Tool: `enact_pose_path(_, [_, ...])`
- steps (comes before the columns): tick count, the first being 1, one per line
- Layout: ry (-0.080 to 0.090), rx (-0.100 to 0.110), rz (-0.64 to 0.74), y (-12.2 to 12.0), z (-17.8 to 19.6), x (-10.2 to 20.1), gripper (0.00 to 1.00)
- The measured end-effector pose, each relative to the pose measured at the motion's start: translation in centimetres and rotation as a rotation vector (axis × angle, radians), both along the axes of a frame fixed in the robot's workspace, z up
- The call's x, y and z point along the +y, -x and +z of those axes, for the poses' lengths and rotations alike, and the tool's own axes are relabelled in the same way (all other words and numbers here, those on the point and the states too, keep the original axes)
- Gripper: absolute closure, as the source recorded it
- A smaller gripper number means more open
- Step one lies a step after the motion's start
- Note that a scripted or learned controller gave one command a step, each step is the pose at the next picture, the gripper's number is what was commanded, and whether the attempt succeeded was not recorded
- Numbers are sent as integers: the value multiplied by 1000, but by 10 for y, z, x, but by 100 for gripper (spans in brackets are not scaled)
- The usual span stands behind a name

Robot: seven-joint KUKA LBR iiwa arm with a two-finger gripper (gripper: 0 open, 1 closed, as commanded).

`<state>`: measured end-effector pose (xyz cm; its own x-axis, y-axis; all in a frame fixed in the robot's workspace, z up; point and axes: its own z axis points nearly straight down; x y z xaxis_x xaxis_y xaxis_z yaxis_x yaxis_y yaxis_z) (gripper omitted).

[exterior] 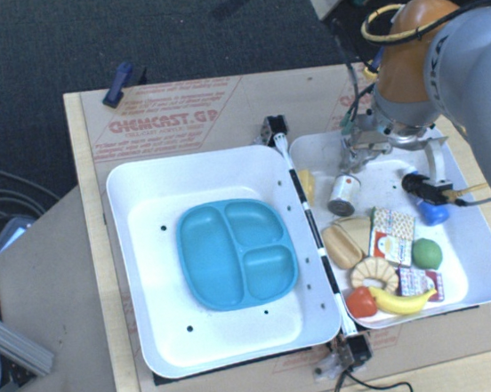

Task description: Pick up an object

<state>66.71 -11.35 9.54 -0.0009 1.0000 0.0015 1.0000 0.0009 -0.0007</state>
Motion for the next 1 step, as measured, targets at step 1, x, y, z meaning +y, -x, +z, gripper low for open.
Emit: enact_pose_path(1, [0,0,0,0,0,0,0])
